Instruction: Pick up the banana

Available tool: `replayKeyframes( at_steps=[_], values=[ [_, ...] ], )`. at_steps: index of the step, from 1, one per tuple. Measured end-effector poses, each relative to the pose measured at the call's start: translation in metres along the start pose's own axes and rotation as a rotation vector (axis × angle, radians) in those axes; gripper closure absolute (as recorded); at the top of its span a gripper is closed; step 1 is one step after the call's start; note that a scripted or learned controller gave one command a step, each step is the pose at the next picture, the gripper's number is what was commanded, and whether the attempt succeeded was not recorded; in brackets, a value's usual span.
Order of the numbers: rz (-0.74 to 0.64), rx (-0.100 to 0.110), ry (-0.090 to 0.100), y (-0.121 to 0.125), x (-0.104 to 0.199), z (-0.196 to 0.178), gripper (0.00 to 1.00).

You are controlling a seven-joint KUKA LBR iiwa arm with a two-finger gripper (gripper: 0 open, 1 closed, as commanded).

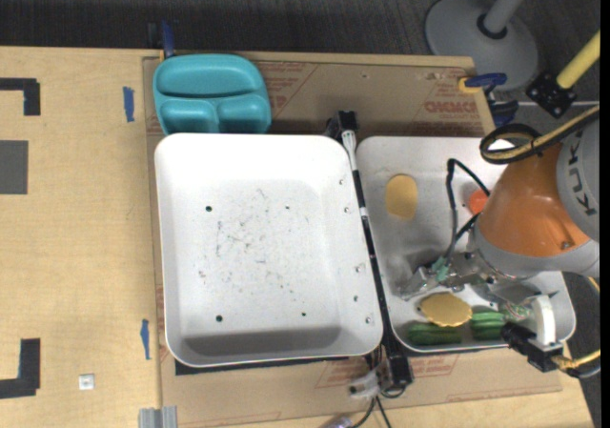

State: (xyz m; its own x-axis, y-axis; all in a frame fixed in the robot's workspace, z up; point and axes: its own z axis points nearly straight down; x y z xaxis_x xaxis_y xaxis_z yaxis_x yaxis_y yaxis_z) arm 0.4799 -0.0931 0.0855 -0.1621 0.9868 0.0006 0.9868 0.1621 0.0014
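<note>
Low at five o'clock, the pincer (448, 275) hangs just above the banana (446, 310) near the right bin's (381, 226) front wall; its opening cannot be told.

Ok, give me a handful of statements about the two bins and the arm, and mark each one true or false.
1. The arm is over the right bin. True.
2. A teal divided tray lies inside the left bin. False: it sits on the bench beyond that bin's far edge.
3. A green item lies near the right bin's front edge. True.
4. The tool is up by the yellow rounded piece at the far end of the right bin. False: it is low in the front part of the bin, next to a flat yellow item.
5. An orange band sits on the arm above the wrist. True.
</note>
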Motion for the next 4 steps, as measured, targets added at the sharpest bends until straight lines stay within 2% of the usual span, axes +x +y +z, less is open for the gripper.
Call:
replayKeyframes(
  at_steps=[1,2,3,4],
  values=[
    [-0.001,-0.004,-0.001,0.002,0.001,-0.011,1.00],
    [0.245,0.000,0.000,0.031,-0.009,0.000,1.00],
    [0.497,0.004,0.001,-0.001,0.001,-0.003,1.00],
    [0.497,0.002,0.001,0.000,0.001,-0.013,1.00]
  ],
)
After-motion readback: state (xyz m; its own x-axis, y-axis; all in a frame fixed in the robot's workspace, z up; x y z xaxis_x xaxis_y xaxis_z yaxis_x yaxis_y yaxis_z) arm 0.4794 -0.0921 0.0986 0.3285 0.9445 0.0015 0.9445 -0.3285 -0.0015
